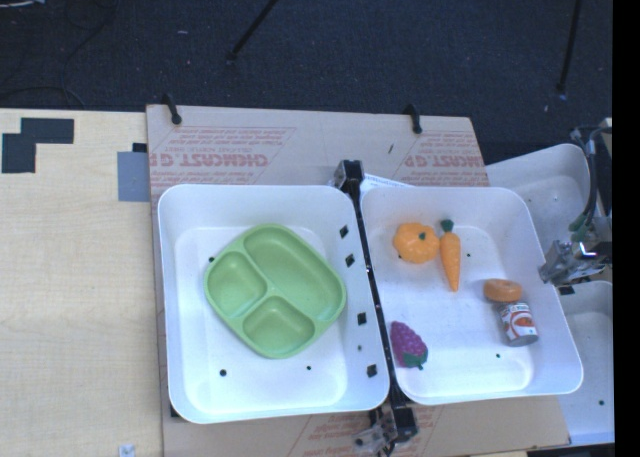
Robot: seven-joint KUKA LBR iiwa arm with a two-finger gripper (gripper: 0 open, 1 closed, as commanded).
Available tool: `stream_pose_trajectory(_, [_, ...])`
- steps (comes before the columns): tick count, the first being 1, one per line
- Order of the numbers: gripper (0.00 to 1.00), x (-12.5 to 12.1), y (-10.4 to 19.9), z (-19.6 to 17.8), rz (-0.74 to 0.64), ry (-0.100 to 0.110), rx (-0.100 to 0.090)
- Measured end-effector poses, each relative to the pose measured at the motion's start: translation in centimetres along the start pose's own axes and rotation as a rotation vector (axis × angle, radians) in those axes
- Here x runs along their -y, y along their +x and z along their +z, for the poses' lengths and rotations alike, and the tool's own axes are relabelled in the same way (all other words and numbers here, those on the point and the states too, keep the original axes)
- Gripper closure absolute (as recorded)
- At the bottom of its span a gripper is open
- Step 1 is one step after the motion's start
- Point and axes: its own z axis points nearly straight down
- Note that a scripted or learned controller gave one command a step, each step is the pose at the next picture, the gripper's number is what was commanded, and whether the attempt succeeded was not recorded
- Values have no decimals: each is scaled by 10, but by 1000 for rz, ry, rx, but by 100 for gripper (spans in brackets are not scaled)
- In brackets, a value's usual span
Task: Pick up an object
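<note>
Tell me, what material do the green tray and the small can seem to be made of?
The green tray looks like matte moulded plastic: one even colour, rounded compartments. The small can seems to be metal or plastic with a printed label; too small to tell which.

My small grey metal pincer point(572, 267) showed dull silvery blocks, with a thin dark cable point(598, 180) curving at its twelve o'clock.

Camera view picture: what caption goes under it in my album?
Green divided plate in the left bin; toy pumpkin, carrot, grapes and can in the right bin.

green tray point(275, 290); orange carrot point(451, 260); purple grapes point(408, 343)
</note>
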Motion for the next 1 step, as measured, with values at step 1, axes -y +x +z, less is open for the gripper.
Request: stream_pose_trajectory(1, [100,-18,46,12,-3,6,-4])
